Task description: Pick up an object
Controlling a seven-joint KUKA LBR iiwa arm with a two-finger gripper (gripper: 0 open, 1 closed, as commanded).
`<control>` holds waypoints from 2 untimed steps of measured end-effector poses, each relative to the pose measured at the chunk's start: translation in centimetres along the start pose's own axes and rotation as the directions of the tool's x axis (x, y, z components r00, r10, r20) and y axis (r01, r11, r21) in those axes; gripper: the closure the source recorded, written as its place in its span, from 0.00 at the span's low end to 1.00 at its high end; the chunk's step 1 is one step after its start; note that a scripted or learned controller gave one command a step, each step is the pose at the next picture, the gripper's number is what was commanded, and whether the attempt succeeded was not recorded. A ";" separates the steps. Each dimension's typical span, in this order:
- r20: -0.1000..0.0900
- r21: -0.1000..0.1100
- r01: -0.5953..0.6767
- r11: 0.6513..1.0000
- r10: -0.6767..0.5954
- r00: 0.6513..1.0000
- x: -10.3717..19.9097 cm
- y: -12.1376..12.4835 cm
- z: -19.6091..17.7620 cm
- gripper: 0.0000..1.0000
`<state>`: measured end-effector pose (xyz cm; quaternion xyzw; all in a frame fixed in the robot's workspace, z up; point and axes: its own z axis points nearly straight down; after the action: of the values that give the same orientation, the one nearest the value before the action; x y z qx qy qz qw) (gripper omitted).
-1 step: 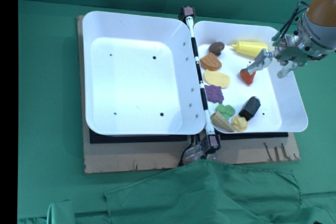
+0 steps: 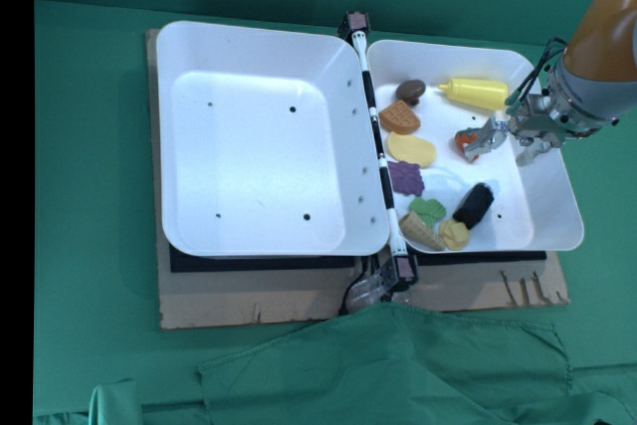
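The right bin holds several toy foods: a yellow mustard bottle, a brown lump, an orange waffle-like piece, a flat yellow piece, purple grapes, a green piece, a tan cone, a small yellow piece, a black eggplant-like piece and a red-orange piece. My gripper hangs low over the right half of this bin, open. Its left finger is right beside the red-orange piece, which lies outside the gap. Nothing sits between the fingers.
The left bin stands beside the right one, joined by a black-and-white divider. Both rest on cardboard over green cloth. A folded green cloth lies at the front.
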<state>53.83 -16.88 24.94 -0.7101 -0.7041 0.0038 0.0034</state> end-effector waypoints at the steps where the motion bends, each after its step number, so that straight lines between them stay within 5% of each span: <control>1: 0.001 -0.011 0.003 1.000 -0.003 1.000 -2.1 3.8 7.1 0.00; 2: 0.007 -0.027 0.003 1.000 -0.003 1.000 -2.1 -1.1 6.6 0.00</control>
<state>52.67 -19.01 18.32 -0.7091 -0.7050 -0.0034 -0.0085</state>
